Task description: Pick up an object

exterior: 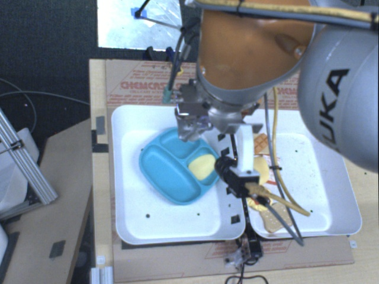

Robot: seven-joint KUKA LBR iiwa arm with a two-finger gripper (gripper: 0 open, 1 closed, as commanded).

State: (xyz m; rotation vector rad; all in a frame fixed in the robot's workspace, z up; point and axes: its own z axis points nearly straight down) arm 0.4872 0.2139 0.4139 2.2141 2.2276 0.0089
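The arm [266,46] reaches in from the right and hangs low over the bench, its orange band and grey shell covering the upper middle of the view. Below the band the wrist narrows to the gripper [190,126], which sits over the far edge of the left bin [127,176], just above the back rim of a blue tray [169,170]. Whether the gripper is spread or pressed together cannot be told, as the wrist body hides it from above; nothing can be seen held in it. The blue tray lies tilted in the left bin, towards its right side, with several compartments. A pale yellow piece [202,167] rests in the tray's right compartment, close to the wall between the bins. The right bin [328,188] holds a small heap at its left side: a tan waffle-like piece [260,142] near the back, a yellow object [261,169] just below it, and a beige cracker-like piece [272,219] at the front. A black fitting [232,179] with cables hangs from the arm over the wall between the bins, partly covering that heap. Both bins stand on cardboard [142,81] with red lettering
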